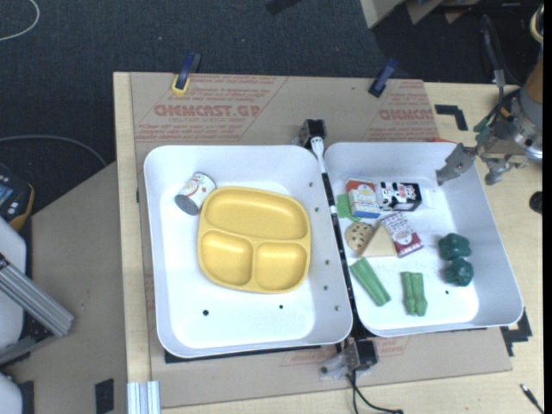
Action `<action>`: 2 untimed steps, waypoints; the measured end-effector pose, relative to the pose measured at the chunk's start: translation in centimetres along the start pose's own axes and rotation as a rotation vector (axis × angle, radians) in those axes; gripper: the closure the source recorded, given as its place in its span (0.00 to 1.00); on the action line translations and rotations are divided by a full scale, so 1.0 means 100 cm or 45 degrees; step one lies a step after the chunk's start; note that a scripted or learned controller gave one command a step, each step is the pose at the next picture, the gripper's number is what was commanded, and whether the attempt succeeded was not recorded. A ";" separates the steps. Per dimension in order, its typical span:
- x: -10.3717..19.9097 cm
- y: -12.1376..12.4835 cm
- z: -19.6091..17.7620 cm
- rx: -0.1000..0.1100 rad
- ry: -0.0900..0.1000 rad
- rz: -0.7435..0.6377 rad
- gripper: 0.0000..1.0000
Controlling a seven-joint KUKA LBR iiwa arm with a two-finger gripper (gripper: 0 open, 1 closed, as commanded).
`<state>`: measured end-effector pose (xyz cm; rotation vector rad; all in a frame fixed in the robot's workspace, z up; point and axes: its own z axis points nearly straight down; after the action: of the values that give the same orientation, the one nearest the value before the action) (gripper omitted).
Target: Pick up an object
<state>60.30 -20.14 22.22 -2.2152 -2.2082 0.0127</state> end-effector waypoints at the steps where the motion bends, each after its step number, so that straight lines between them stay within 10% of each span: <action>1: 0.001 0.003 -0.009 -0.018 -0.004 -0.004 0.00; 2: -0.001 -0.007 0.044 -0.012 -0.003 -0.004 0.00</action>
<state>59.53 -20.18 17.80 -2.2176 -2.2172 0.0047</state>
